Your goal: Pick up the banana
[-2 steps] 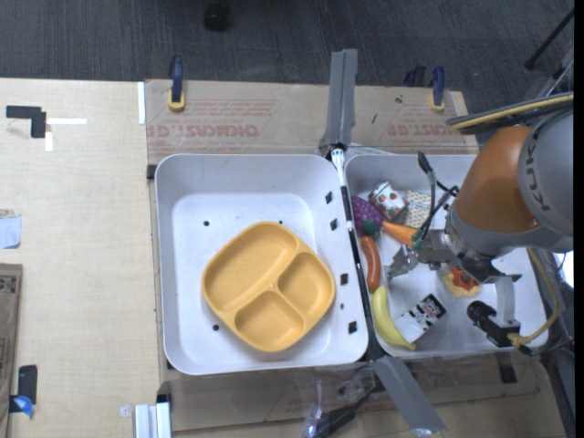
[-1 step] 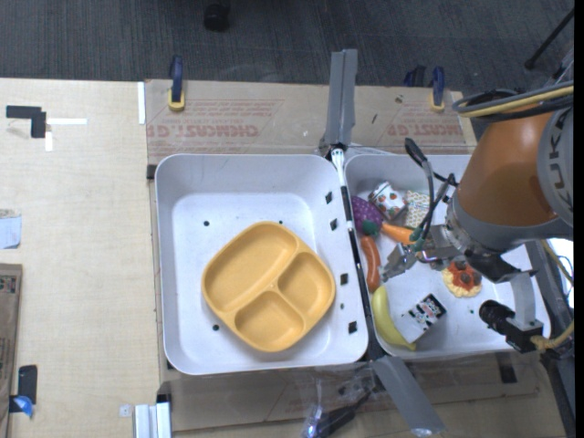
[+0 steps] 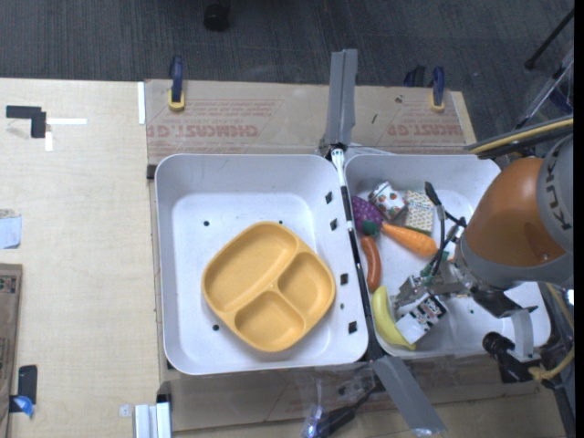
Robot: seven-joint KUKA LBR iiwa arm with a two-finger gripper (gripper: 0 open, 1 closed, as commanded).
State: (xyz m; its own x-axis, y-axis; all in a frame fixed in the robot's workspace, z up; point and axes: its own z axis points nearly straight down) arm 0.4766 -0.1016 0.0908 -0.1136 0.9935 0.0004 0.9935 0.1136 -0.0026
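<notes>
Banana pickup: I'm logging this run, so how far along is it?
Done: the arm has reached into the right bin, and its gripper sits just beside the banana. In hand: closing in on the fruit. Left: the banana lies on the bin floor by the left wall, not visibly between the fingers, so gripping and lifting remain.
</notes>
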